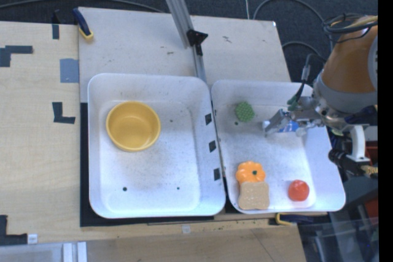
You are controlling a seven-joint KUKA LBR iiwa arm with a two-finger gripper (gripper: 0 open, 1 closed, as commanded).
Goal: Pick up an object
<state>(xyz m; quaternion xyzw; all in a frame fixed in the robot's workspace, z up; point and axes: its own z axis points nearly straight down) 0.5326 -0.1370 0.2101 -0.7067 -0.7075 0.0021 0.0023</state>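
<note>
Bread slice (253, 196) and red tomato (298, 190) lie below the gripper (277, 126), whose state I cannot tell.

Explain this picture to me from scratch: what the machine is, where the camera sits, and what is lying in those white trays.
This is one photo from a camera fixed above a workbench, looking down at a slant. The grey machine with an orange band at the right is a robot arm, moved by a program and meant to pick up an object. Its grasping part, the end effector, hangs over the right shallow white plastic bin, with a small blue thing at it. The photo is too blurred there to say what that is or whether it is held.

That bin holds a small green knobbly ball, an orange pumpkin-shaped toy touching a tan slice of toy bread, and a red round toy.

The left shallow white plastic bin holds a round yellow plastic bowl.
</note>
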